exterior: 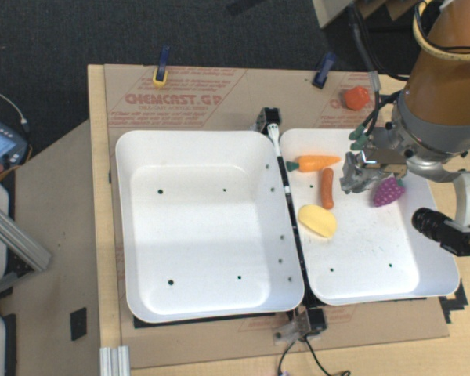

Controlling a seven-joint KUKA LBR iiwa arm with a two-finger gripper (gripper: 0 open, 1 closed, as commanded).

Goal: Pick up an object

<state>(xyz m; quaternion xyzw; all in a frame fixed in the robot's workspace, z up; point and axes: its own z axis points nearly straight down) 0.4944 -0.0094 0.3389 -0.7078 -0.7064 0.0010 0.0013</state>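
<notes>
Seen from the camera view above the bench: two shallow white bins side by side, the left bin (196, 225) bare, the right bin (376, 276) holding all the candidates. Clustered toward the right bin's far half, presumably scattered there as loose targets: an orange carrot (317, 163) lying crosswise near the far wall, a reddish sausage (327, 188) just below it and lying lengthwise, a pale yellow piece (318, 221) nearer the divider, and a purple grape bunch (388, 191) further right. Reaching in from the right, the gripper (359, 175), hanging low between sausage and grapes, close beside the grapes. Impossible to tell how the jaws stand, hidden by the slant and the wrist; nothing seen pinched. Likely lined up for the grapes or sausage, but uncertain. Outside the bins, a small orange-red object (357, 98) on the cardboard.
</notes>
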